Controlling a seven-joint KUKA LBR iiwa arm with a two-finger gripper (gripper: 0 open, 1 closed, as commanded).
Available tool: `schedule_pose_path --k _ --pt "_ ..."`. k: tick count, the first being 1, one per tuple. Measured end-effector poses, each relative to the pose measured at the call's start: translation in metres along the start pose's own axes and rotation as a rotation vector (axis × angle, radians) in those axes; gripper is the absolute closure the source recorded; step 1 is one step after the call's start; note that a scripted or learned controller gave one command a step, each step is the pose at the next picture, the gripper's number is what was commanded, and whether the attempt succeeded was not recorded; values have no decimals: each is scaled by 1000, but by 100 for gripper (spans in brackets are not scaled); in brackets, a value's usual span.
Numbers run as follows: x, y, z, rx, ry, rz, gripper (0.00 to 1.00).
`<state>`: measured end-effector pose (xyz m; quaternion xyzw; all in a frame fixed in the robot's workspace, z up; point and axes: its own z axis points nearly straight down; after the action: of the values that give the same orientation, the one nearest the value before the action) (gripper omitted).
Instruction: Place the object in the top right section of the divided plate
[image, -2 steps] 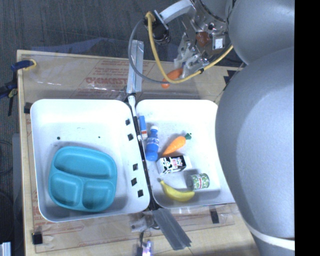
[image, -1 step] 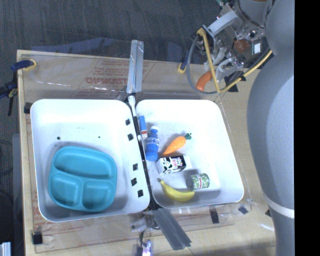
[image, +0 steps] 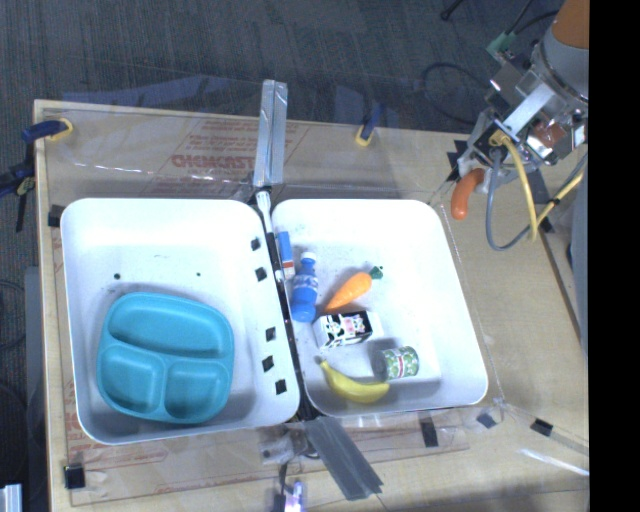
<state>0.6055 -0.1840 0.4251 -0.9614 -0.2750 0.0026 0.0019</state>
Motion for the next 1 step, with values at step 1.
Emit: schedule_pose_path --k 1 --pt "-10 21 44 3 0 346 100"
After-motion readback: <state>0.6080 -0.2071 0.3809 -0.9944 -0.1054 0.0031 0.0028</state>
